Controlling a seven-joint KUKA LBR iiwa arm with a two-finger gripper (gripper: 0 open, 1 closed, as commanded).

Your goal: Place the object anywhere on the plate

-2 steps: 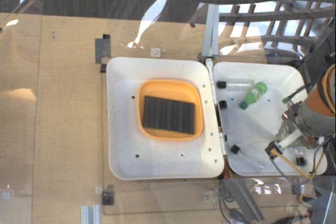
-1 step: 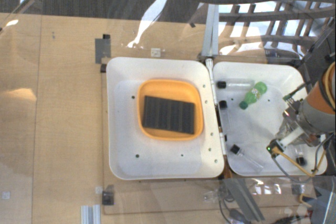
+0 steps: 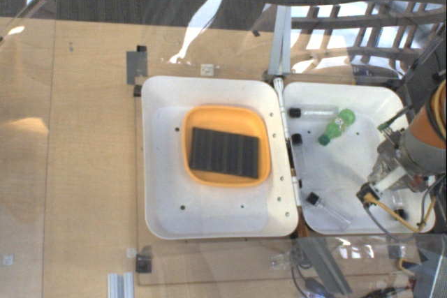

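Observation:
An orange plate (image 3: 191, 123) sits in the middle of the left bin (image 3: 164, 192). A black ribbed rectangular object (image 3: 225, 152) lies flat on it, covering most of its inside. My gripper (image 3: 386, 174) hangs low over the right side of the right bin (image 3: 318, 167), under the grey wrist with the orange band. It is well away from the plate, and nothing shows in its grasp.
The right bin holds a green bottle (image 3: 338, 125) near the back, a clear bottle with a black cap (image 3: 312, 111) beside it, a small black piece (image 3: 296, 139), and another clear black-capped bottle (image 3: 323, 207) at the front. A metal frame (image 3: 363, 31) stands behind.

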